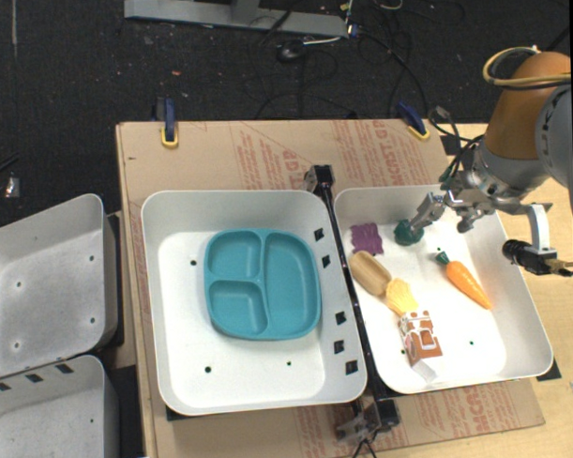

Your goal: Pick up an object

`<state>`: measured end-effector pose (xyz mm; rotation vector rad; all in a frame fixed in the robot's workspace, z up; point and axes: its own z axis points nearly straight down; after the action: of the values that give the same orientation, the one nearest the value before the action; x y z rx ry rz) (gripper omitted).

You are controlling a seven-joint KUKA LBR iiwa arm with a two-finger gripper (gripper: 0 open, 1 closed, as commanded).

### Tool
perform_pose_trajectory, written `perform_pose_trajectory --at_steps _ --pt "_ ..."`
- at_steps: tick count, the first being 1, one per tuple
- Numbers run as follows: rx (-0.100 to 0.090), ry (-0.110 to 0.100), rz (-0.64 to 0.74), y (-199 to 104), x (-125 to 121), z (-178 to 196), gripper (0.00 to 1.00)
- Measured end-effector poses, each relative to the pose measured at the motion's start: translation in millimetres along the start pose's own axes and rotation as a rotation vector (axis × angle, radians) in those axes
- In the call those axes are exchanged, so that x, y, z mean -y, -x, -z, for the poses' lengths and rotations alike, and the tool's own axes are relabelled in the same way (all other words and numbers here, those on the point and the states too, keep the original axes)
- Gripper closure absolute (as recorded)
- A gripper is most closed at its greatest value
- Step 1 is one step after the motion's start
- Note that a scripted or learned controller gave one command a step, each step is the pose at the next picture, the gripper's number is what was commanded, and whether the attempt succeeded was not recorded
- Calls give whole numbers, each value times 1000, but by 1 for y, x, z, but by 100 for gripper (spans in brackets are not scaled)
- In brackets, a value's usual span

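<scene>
While the arm [527, 121] reached in from three o'clock, I read the gripper [447, 211] as hanging over the far part of the right bin [525, 342], its fingers spread and nothing between them. One finger [425, 213] slanted down toward eight o'clock and ended just beside a small teal piece [406, 233], near enough that I could not say whether they touched; the other sat toward four o'clock of it. I judged the slant to be an approach for that piece, since it lay nearest the tips.

The piece sat at the far middle of the right bin, at three o'clock of a purple block [366, 237]. It was too small and rounded for me to give it a long axis.

The other candidates lay closer to me. The carrot [467, 282] ran from ten o'clock to four o'clock, green end at ten. A tan roll [370, 271] and a yellow piece [400, 295] lay end to end on the same diagonal, and an orange-and-white box [421, 335] rested below them, long axis roughly twelve to six.

The left bin [179, 368] carried a teal tray [263, 284], lying flat with its compartments up.
</scene>
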<state>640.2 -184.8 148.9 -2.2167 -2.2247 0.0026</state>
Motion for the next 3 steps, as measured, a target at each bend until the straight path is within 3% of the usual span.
perform_pose_trajectory --at_steps 1,2,3 --pt "-1 -1 0 -1 0 -53 0" --pt "1 2 1 -1 -1 -40 100" --pt "2 9 0 -4 -2 24 100"
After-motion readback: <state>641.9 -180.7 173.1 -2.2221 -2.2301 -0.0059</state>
